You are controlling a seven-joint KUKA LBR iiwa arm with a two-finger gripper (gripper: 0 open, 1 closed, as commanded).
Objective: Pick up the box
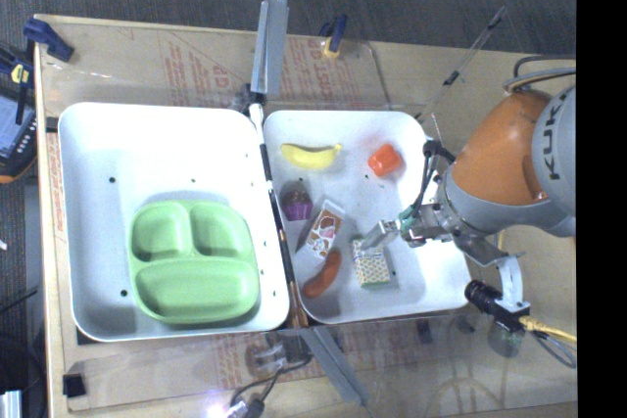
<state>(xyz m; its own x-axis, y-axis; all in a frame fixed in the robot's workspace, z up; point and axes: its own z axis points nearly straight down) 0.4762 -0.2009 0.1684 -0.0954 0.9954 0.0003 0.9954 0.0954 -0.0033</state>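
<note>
Claw (384,232) over right bin (411,127), grip state unclear; box (372,266) beneath.

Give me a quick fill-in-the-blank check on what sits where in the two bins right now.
1. The green divided tray lies in the ____ bin as the camera sees it.
2. The banana lies near the far wall of the right bin, and its colour is ____.
3. The gripper hangs just above the small patterned ____.
4. The sausage lies between the bin divider and the box, and the orange cup sits to the ____ of the banana.

Missing words: left; yellow; box; right
</note>
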